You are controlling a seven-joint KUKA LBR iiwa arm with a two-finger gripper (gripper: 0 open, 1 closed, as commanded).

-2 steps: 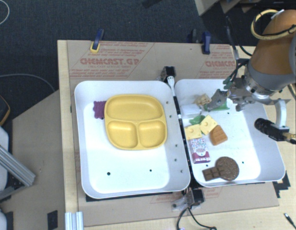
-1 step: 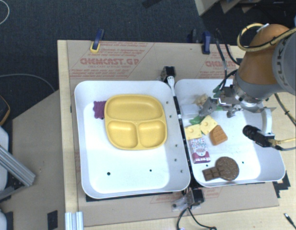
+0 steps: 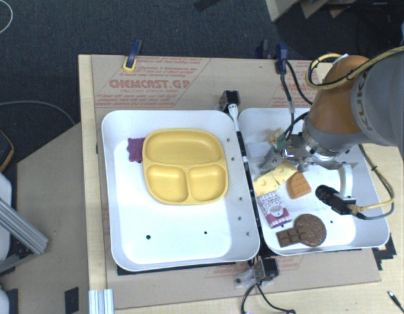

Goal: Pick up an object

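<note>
Gripper [image 3: 285,154] low in right bin [image 3: 372,231], near bin's upper left part; we cannot tell its state, wrist hides it. We see pale yellow cheese-like piece [image 3: 275,177] just below it, orange-brown piece [image 3: 298,186] beside that, red-white packet [image 3: 274,208] lower, brown round cookie [image 3: 311,229] near front rim. Left bin [image 3: 123,241] holds yellow divided tray [image 3: 185,164], purple item [image 3: 135,148] touching tray's left edge.

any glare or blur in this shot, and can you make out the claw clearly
Camera view: even overhead light, mild glare on the white left bin floor; soft shadows under the yellow tray. Slightly soft overall, no motion blur. The claw sits in shade under the wrist, its detail too murky to read.
</note>
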